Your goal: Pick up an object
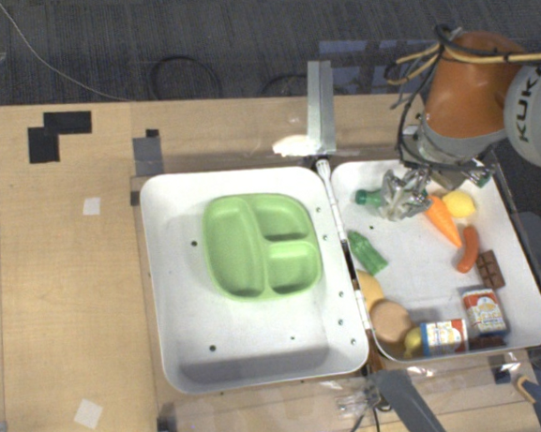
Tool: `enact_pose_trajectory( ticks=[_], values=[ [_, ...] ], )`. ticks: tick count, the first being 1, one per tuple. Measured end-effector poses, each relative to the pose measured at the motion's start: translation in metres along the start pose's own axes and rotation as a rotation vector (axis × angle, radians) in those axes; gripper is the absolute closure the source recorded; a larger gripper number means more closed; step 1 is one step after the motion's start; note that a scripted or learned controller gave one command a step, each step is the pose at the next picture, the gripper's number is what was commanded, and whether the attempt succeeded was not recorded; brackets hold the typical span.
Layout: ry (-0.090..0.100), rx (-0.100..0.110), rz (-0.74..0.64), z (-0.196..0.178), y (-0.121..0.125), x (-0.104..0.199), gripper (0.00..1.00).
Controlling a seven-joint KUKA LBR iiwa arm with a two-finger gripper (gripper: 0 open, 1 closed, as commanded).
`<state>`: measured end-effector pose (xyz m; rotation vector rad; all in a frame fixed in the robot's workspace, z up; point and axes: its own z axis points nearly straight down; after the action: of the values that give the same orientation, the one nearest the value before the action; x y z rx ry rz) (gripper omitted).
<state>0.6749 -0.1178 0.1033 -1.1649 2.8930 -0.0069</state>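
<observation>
My gripper point(403, 199) hangs over the back part of the right bin point(532, 305), under the orange band of the arm. Its metal tips point down-left, close to a small green bottle-like object point(367, 197) by the bin's back left corner. Just right of the gripper lie an orange carrot point(443, 222) and a yellow lemon point(459, 205). No object shows between the tips.
The right bin also holds a green packet point(366, 253), a red sausage point(467, 249), a brown chocolate bar point(489, 269), two small cans point(484, 313), a potato-like ball point(390, 319) and a yellow piece point(370, 291). A green divided tray point(259, 244) lies in the left bin point(176, 266).
</observation>
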Motion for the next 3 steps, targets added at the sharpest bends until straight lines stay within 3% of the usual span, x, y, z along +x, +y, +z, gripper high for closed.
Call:
enact_pose_trajectory(
  ticks=[1, 2, 3],
  values=[
    [0.014, -0.013, -0.001, 0.004, 0.002, 0.004, 0.0],
    [0.035, -0.018, 0.182, 0.015, 0.016, -0.003, 0.0],
    [0.005, 0.002, 0.183, 0.0, 0.013, -0.011, 1.0]
  ],
)
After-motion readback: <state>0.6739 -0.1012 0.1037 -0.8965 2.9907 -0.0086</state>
